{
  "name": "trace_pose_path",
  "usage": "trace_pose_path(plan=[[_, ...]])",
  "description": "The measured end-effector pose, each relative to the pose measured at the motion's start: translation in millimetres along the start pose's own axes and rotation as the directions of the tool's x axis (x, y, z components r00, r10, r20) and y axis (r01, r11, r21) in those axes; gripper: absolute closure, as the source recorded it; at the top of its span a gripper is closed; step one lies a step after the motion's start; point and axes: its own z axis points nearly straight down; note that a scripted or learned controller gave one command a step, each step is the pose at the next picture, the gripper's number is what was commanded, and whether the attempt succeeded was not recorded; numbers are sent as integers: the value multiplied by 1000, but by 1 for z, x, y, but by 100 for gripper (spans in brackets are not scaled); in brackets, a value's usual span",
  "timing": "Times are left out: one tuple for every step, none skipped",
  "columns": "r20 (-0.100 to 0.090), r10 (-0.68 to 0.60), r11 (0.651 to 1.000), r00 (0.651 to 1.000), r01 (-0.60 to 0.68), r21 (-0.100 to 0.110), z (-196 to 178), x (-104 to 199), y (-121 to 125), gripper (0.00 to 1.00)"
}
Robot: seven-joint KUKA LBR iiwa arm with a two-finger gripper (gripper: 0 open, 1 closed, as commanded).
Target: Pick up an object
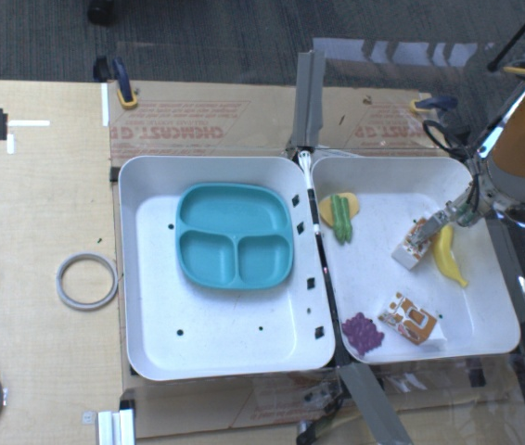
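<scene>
Approach step judged: right bin (485,336) holding banana (449,258) at 3 o'clock, pincer (418,242) low just beside its 9 o'clock edge, opening impossible to tell, nothing visibly held; next, closing squarely on banana.

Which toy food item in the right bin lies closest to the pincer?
The yellow banana, right beside the pincer; the green pepper and purple grapes lie farther away.
</scene>
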Motion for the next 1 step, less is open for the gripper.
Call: trace_pose_path(plan=[[3,-76,997,997,76,-1,-1,9,-17,0]])
